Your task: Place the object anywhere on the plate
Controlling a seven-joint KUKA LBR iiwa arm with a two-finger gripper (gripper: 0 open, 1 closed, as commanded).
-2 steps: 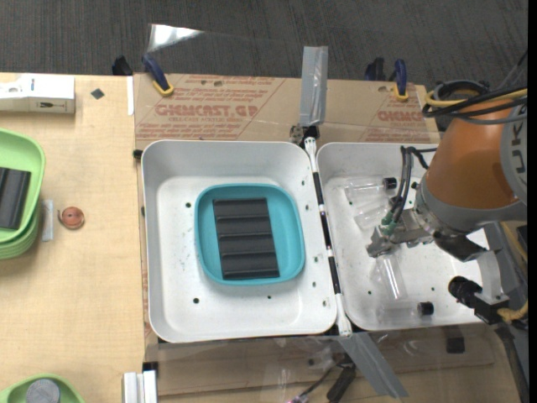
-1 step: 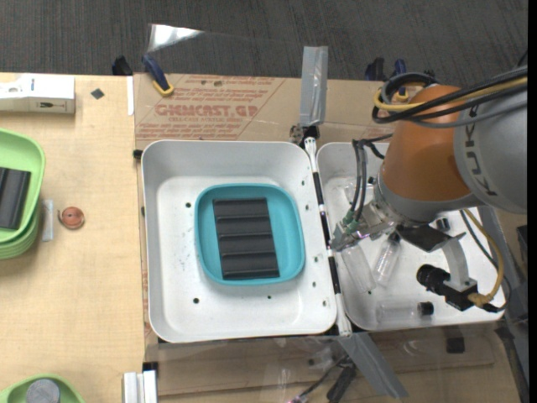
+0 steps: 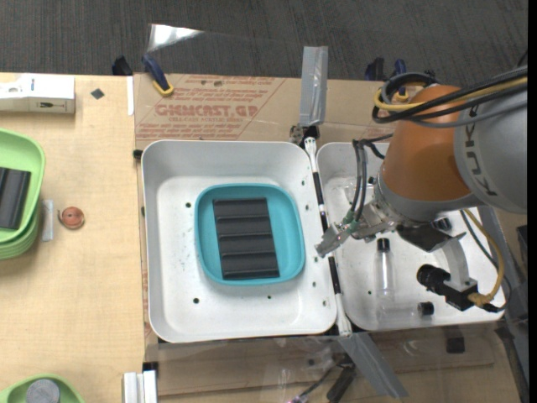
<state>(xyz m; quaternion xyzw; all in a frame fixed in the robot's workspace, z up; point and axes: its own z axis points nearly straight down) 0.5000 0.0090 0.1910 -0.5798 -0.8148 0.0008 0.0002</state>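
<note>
Just right of the blue plate [image 3: 289, 225] I see the gripper [image 3: 333, 240], but I cannot tell if it is spread or pressed together, and the dark ridged block [image 3: 246, 238] lies on that plate.

Teal plate [image 3: 289, 225] holding black ribbed object [image 3: 245, 238], left bin [image 3: 168, 250], arm [image 3: 436, 149] over right bin [image 3: 470, 305]

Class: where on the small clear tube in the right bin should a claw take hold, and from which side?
Probably mid-barrel on the clear tube, from straight above, closing across its narrow width. It lies flat on the floor of the right bin, its long axis running near-to-far in the view.
</note>
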